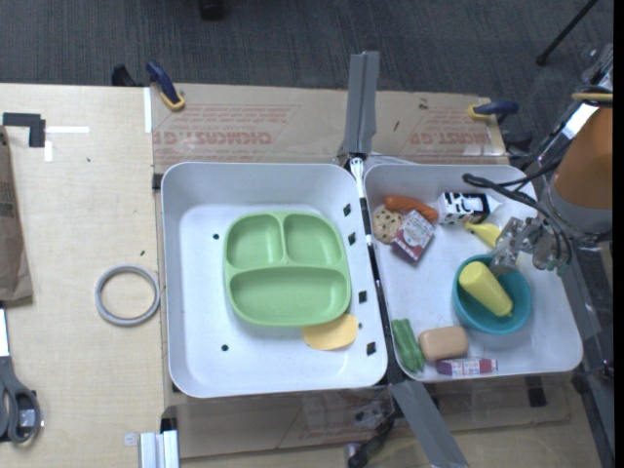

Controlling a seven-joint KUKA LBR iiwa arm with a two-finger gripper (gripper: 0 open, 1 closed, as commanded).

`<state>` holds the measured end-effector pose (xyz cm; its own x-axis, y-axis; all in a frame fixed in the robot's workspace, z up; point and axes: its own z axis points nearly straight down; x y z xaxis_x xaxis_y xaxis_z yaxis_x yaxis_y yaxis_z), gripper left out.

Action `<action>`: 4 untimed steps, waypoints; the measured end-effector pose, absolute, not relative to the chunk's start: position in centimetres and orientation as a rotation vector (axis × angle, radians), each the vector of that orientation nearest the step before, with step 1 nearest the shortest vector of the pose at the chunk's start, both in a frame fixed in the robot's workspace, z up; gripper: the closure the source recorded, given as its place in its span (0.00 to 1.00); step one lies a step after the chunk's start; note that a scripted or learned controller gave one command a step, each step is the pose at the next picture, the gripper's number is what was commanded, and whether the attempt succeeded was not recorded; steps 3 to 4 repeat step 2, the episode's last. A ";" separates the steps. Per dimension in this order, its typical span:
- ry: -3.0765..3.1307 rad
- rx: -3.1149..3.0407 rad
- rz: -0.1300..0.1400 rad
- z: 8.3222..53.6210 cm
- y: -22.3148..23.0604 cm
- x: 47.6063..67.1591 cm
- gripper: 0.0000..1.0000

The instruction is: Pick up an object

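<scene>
My gripper [524, 249] hangs over the right bin [556, 344], just above the far rim of a blue bowl [497, 315] that holds a yellow piece [485, 289]. Its fingers look open with nothing between them. Also in this bin are a cookie [386, 224], an orange carrot [409, 206], a red packet [414, 235], a black-and-white item [465, 204], a small yellow piece [485, 232], a green pod [405, 344], a tan block [444, 341] and a pink-and-white tube [466, 366].
The left bin [185, 291] holds a green divided plate [288, 266], with a flat yellow piece [330, 334] at its front edge. On the bench to the left lie a grey tape ring [128, 293] and scissors [18, 412].
</scene>
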<state>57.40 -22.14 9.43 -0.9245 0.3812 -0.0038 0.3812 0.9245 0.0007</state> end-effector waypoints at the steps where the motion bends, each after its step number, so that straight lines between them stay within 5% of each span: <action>1: 2.927 1.127 0.001 9.4 -19.3 59.3 1.00; 2: 2.486 1.921 -0.003 11.1 -18.6 57.0 1.00; 4: 2.486 1.921 -0.003 11.1 -18.6 57.0 1.00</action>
